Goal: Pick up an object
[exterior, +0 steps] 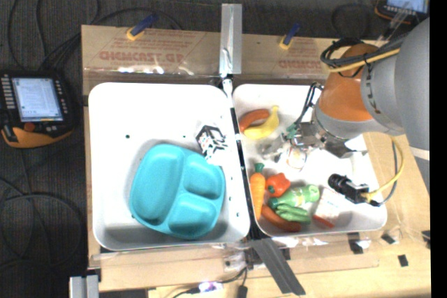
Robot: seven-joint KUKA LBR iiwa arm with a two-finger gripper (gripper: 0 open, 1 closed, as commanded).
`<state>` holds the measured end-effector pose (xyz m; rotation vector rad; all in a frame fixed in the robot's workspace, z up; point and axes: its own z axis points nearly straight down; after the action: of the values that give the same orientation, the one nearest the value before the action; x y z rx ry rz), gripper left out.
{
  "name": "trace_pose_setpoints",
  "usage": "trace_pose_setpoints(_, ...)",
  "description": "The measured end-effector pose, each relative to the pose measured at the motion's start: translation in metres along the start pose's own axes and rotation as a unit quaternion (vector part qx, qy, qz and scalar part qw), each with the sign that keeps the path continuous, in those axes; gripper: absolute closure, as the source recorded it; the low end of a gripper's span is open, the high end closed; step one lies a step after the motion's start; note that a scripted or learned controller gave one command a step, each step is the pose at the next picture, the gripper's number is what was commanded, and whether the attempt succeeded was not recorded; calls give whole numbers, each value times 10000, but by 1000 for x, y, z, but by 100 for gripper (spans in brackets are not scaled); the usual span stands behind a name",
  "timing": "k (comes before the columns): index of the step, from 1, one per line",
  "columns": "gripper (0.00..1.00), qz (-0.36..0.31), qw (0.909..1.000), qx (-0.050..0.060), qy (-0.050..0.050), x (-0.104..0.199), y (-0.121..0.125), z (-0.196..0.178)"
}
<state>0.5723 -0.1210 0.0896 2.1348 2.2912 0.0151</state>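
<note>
Gripper (296,150) (near banana (263,125)) over right bin (363,216)

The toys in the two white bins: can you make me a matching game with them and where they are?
Things:
1. turquoise plastic divided plate
2. yellow toy banana
3. orange toy carrot
4. small black-and-white patterned cube

Places:
A. right bin, far end, beside a reddish toy sausage
B. left bin, near the divider, just beyond the plate
C. left bin, filling its near half
D. right bin, along its left wall, next to an orange toy pepper

Pairs: 1-C, 2-A, 3-D, 4-B
</note>
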Motion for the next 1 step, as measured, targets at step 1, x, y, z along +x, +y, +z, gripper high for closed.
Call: trace_pose_setpoints(1,100,0,10000,0,-4,0,0,-10)
